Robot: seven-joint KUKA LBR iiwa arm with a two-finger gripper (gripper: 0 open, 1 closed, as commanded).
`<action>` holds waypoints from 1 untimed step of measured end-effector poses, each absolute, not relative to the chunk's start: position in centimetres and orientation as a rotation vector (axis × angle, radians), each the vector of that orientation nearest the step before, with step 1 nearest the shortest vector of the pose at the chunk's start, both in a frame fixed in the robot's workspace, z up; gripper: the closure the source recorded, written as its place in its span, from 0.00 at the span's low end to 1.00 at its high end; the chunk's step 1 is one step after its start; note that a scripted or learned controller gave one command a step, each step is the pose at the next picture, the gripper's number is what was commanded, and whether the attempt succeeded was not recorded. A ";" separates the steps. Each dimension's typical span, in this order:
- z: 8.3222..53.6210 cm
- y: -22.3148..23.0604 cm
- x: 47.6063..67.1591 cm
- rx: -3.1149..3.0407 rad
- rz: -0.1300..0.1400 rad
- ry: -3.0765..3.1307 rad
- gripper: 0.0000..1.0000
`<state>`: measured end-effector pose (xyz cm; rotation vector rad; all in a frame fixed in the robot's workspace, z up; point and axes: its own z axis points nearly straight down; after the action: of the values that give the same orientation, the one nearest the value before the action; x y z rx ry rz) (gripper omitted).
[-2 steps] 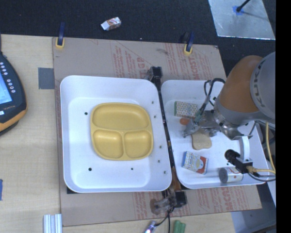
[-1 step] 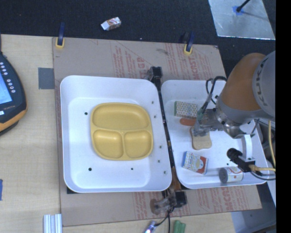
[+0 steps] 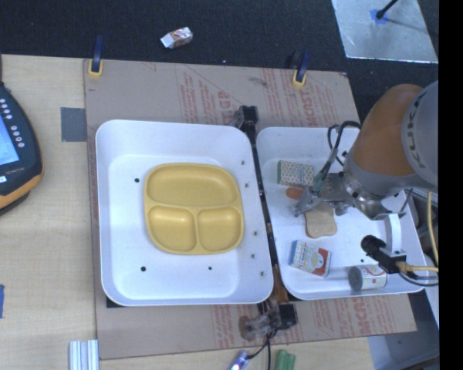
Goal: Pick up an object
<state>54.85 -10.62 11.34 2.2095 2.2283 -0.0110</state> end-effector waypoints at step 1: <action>9.2 -9.9 59.7 2.215 -0.006 2.230 0.00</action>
<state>59.72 -9.88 9.19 2.2152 2.2301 -0.0060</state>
